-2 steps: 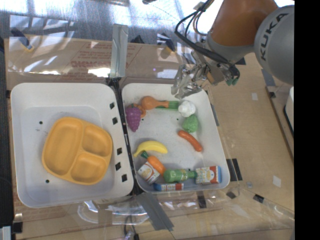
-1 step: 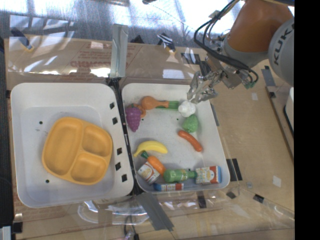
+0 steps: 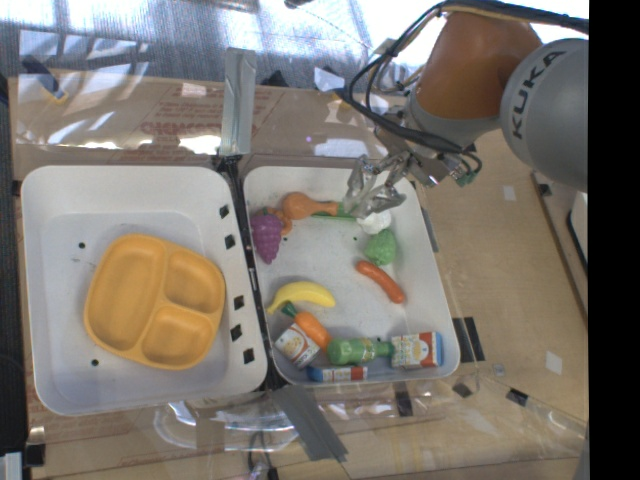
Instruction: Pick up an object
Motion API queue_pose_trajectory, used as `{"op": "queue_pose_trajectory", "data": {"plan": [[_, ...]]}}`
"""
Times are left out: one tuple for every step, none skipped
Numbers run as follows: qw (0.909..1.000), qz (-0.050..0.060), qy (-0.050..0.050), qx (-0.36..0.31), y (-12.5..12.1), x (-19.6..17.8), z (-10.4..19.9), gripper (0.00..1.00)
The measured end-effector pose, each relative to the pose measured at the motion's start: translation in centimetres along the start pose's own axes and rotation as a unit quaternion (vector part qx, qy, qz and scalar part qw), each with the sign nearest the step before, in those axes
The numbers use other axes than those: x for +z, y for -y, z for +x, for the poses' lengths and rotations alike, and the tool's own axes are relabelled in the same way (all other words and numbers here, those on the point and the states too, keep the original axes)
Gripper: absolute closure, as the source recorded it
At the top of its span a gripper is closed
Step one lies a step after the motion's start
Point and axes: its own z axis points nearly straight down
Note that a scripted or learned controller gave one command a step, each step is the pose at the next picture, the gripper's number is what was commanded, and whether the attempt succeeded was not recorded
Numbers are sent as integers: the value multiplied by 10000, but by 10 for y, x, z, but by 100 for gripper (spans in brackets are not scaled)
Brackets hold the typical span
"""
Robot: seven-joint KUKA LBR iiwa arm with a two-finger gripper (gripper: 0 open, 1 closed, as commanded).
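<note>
two white bins sit side by side on the worktop [image 3: 500,268]. the left bin [image 3: 60,198] holds one yellow tray [image 3: 153,300] with three compartments. the right bin [image 3: 425,268] holds the toys: one purple grape bunch [image 3: 266,235], one orange pear-like piece [image 3: 303,207], one green and white broccoli [image 3: 380,243], one orange-red sausage [image 3: 381,281], one banana [image 3: 301,296], one carrot [image 3: 313,326], one small can [image 3: 292,343], one green bottle [image 3: 357,350], one small carton [image 3: 417,349] and one blue and red tube [image 3: 337,373].

the end effector [image 3: 372,196] hangs over the far part of the right bin, at the end of the grey arm [image 3: 550,88] with its orange band. its metal fingers point down into the bin; how far apart they stand cannot be told, and nothing can be seen gripped between them.

the broccoli lies just below the end effector, its white stem nearest the fingertips and its green head pointing away; whether they touch cannot be told. the pear-like piece lies just to the left of the end effector, the grapes further left and nearer the camera. the sausage lies beyond the broccoli toward the camera. the banana, carrot, can, bottle, carton and tube lie well apart from the end effector at the bin's near end.
</note>
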Motion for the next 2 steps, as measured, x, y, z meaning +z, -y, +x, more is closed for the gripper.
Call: {"op": "queue_pose_trajectory", "data": {"plan": [[9893, 26, 13, -1456, 30, -13, 21, 100], [9847, -5, -3, -1745, 10, -6, 7, 100]]}}
